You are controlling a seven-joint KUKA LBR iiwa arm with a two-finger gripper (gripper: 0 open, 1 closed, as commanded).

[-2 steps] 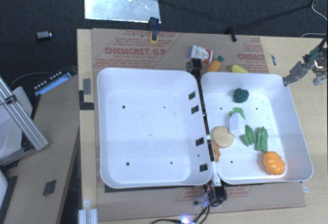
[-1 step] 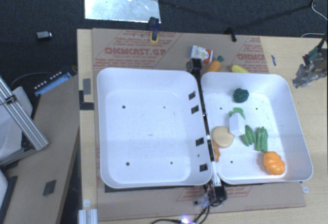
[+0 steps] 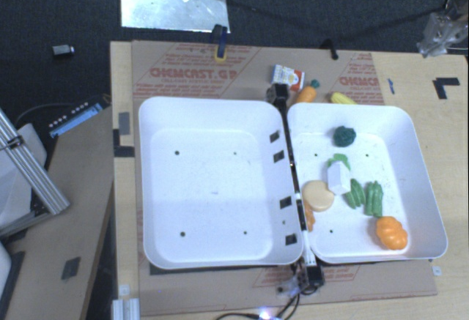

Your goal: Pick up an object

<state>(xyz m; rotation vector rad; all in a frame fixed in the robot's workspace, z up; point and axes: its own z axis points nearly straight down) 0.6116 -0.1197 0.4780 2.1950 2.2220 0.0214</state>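
A blurred grey shape at the upper right edge of the camera view appears to be the gripper (image 3: 442, 31), raised well clear of the bench; whether it is spread or pressed together cannot be told, and nothing is visibly held. Every candidate for the pick lies below and to the left of it, in the right bin (image 3: 421, 165). Nearest to it is a dark green broccoli-like piece (image 3: 344, 136), which stands apart from the rest. Farther off, a white block (image 3: 338, 179) touches a small green piece (image 3: 338, 160) and sits just beside a tan disc (image 3: 318, 195), with two green pods (image 3: 365, 195) close alongside. Farthest from the gripper, an orange fruit (image 3: 390, 232) rests near the bin's front wall. The pick looks not yet begun. The broccoli-like piece is probably the soundest target: it has bare floor around it, so a straight descent over its middle should meet no neighbour. The crowded group risks a nudge or a double catch, and the orange fruit, round and near the wall, may roll away. A carrot (image 3: 306, 94) and a yellow item (image 3: 341, 99) lie outside the bin, just beyond its far rim.
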